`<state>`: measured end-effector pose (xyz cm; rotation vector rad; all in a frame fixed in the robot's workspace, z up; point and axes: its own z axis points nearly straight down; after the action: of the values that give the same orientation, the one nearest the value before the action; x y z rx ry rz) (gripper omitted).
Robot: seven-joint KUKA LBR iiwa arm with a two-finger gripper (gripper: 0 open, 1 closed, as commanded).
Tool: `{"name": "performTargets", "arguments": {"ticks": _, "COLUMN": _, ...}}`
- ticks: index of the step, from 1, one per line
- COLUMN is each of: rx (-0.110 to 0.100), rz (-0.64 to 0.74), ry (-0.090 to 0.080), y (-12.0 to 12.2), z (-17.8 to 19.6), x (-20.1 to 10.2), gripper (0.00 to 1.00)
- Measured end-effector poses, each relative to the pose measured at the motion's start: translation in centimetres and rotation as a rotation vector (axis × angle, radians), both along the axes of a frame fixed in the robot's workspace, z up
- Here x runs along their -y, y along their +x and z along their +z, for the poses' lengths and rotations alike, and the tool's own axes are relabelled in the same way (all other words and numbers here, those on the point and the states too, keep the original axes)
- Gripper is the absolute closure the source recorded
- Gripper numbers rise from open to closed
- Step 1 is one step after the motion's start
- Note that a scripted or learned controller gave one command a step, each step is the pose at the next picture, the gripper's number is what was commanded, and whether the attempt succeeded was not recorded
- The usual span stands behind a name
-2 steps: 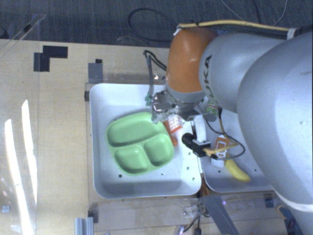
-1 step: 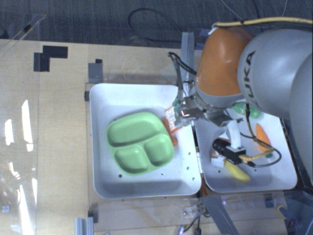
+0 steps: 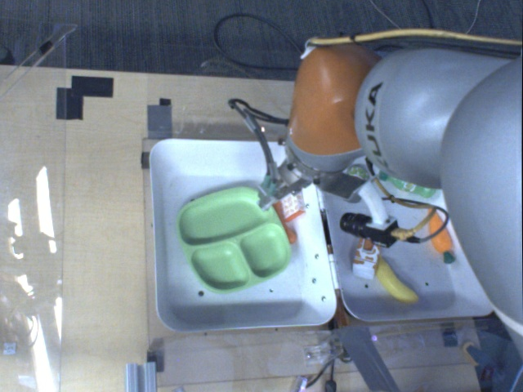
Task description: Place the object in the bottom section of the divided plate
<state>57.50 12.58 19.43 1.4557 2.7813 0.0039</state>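
Packet (image 3: 291, 211), orange and white, is sitting just off the plate's (image 3: 234, 237) right rim in the left bin (image 3: 237, 309). I'm seeing the gripper (image 3: 278, 188) hanging right over it, can't tell its state. Banana (image 3: 394, 282) is lying in the right bin (image 3: 425, 307).

The divided plate (image 3: 233, 237) lies in the left bin (image 3: 176, 305); a banana (image 3: 394, 282) lies in the right bin (image 3: 458, 300).

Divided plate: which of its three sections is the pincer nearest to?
The long section along the green divided plate's upper edge. The pincer sits at that section's right end by an orange-and-white packet; the two smaller sections lie below, farther off.
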Motion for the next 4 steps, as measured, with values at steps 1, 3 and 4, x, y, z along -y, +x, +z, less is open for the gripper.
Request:
{"name": "performTargets", "arguments": {"ticks": 1, "rx": 0.000, "rz": -0.190, "ry": 0.000, "y": -5.6, "z": -0.6, "x": 5.4, "gripper": 1.00}}
{"name": "performTargets", "arguments": {"ticks": 3, "rx": -0.001, "rz": -0.826, "ry": 0.002, "y": 0.2, "z": 8.1, "x": 1.1, "gripper": 1.00}}
{"name": "performTargets", "arguments": {"ticks": 4, "rx": -0.002, "rz": -0.942, "ry": 0.002, "y": -7.6, "z": 2.2, "x": 8.2, "gripper": 1.00}}
